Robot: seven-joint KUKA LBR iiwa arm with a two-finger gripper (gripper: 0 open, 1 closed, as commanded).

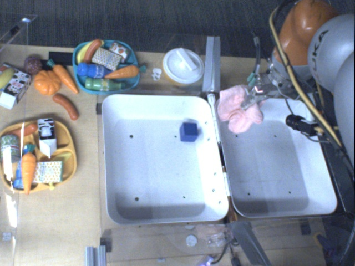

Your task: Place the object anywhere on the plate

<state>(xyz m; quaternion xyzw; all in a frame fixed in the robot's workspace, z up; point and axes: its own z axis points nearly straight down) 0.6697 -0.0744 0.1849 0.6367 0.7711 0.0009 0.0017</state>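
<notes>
A light wooden bench [83, 204] stands against a dark carpeted floor and bears two shallow white bins side by side. The left bin [161, 204] contains one small blue cube [189, 131], sitting near its upper right corner, well apart from the walls. The right bin [283, 198] holds a crumpled pink cloth [238, 111] at its upper left corner, partly draped over the rim beside the divider. The gripper [256, 91] is at the cloth's upper right edge, touching or just above it; whether it pinches the fabric cannot be told. Behind the bins sits a white lidded bowl with a yellow rim [183, 66]. A blue basket [105, 65] holds toy vegetables and small boxes. A yellow tray [66, 148] at the left edge carries a toy carrot, cartons and a bottle. Loose on the bench lie a toy pumpkin [46, 82], a carrot [67, 77] and a sausage [66, 106].
</notes>
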